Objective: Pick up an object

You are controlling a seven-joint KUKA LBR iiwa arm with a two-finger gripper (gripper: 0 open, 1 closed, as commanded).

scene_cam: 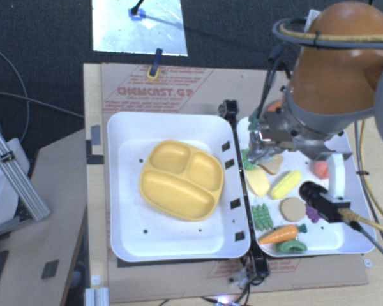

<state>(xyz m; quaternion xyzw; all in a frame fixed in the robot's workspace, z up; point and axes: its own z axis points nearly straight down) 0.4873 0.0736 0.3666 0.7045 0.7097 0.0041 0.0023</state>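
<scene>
Gripper [260, 146] low over right bin [345, 238], open/shut: can't tell. Corn cob [285, 185] just right-below, long axis diagonal; pale wedge [271, 165] nearer.

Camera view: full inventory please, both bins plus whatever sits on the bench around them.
divided plate: 1, yellow, left bin
corn cob: 1, yellow, right bin middle
carrot: 1, orange, right bin near edge
green toy veg: 1, green, left of carrot
round biscuit: 1, tan, below corn
pale yellow piece: 1, left of corn
pink-red piece: 1, right bin, right side
foil sheet: 1, silvery, far side
arm: 1, orange and grey, over right bin
gripper: 1, metal, low in right bin
</scene>
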